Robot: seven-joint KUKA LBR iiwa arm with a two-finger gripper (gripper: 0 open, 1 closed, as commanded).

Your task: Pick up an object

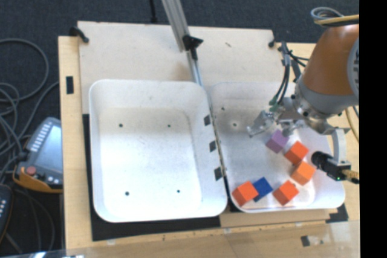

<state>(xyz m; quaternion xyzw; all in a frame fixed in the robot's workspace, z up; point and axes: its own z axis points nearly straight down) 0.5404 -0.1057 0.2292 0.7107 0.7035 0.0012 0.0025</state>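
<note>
Several small blocks lie in the right bin (242,99). A purple block (277,142) sits mid-bin, with an orange block (296,152) touching its right side and another orange block (303,173) below that. Along the front wall lie an orange block (245,193), a blue block (262,187) and an orange block (286,192). My gripper (270,124) hangs low in the right bin, just above and slightly left of the purple block. The wrist hides whether it touches the block.
The left bin (97,130) stands beside the right one, and a raised divider (213,136) runs between them. A slanted metal post (172,3) rises behind the bins. Cables and a pendant (42,154) lie off the bench to the left.
</note>
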